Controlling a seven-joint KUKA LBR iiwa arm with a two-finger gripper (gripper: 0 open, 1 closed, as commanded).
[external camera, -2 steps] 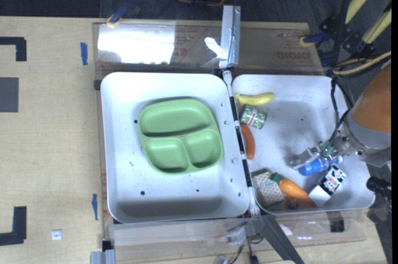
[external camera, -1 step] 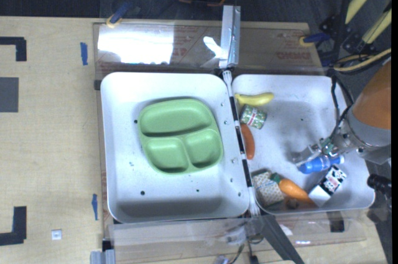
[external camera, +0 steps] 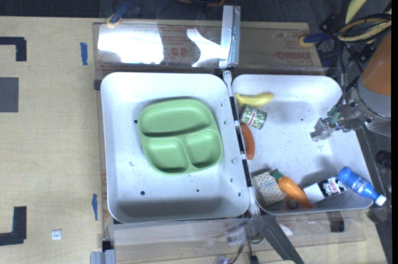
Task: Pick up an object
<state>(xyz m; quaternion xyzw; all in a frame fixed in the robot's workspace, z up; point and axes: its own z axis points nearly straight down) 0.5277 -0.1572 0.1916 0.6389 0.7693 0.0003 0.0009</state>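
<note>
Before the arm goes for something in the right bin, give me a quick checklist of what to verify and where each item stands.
1. Gripper over the right bin, near its right side: ok.
2. Gripper carrying nothing already: cannot tell, too small and blurred.
3. Bare floor under the gripper, no object directly below: not ok for a straight descent.
4. Nearest target, blue bottle, lying flat with space around it: ok.
5. Orange carrot touching the patterned item at the bottom edge: not ok, crowded.
6. Banana and small can hugging the divider: not ok, tight.
</note>
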